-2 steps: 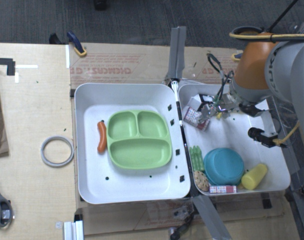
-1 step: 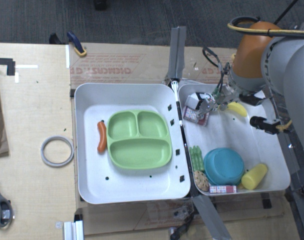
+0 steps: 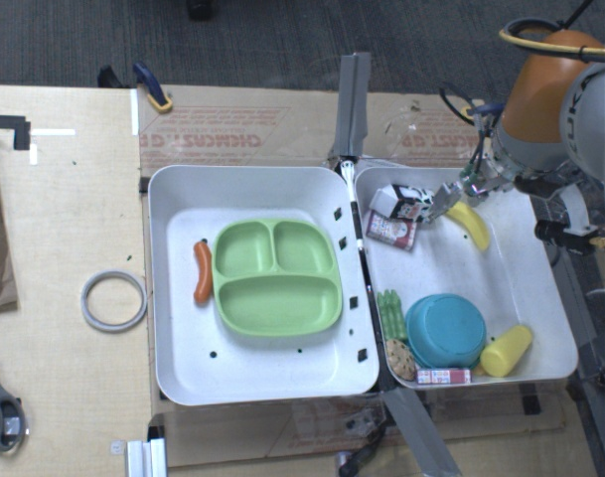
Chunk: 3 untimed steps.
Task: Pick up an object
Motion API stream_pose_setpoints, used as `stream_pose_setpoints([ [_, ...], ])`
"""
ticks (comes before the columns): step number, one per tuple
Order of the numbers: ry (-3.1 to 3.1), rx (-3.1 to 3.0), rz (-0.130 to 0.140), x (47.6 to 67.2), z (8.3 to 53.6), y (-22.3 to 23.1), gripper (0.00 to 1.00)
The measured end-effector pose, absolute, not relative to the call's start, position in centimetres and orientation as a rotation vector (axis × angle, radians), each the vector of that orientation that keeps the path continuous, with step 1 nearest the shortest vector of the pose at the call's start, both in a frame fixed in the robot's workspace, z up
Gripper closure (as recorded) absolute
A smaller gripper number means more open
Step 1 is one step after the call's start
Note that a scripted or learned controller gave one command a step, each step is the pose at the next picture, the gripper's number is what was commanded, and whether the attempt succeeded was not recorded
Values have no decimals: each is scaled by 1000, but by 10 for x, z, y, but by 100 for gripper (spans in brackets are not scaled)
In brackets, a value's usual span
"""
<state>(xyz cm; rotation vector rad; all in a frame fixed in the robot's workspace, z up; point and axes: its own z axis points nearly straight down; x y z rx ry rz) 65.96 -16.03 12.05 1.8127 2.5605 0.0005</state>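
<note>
We take the yellow banana (image 3: 470, 224) as the likeliest target: it lies in the upper part of the right bin (image 3: 540, 296), right of centre in the frame, slanting down toward the lower right. It looks like a plastic toy, so we judge it light, stiff and rather smooth; its curve means a grip across the thick middle should hold better than one near either tapered end, where it could squirt out.

The claw (image 3: 451, 199) sits low in the same bin, at the banana's upper left end and just right of a small black-and-white packet (image 3: 399, 203) that rests above a red-and-white carton (image 3: 389, 230). We can't tell how far apart its fingers stand, and nothing visibly sits between them, so we would not call anything held. It appears to touch or nearly touch the banana's tip; which one, we can't say.

Lower in that bin lie a blue bowl (image 3: 445, 329), a yellow bottle (image 3: 506, 351), a green pod-like toy (image 3: 390, 312) and a cookie (image 3: 401, 360). The left bin (image 3: 173, 296) carries a green divided plate (image 3: 277, 276) with an orange sausage (image 3: 202, 271) beside it. Out on the desk (image 3: 54, 227) at the left lies a grey tape ring (image 3: 114, 299)
</note>
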Motion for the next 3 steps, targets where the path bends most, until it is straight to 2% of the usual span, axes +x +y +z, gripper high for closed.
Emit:
stream_pose_setpoints([
  [1, 2483, 1924, 0, 659, 99, -211, 0],
  [2, 2478, 1917, 1, 661, 112, -212, 100],
  [3, 2677, 1637, 0, 638, 222, -150, 100],
])
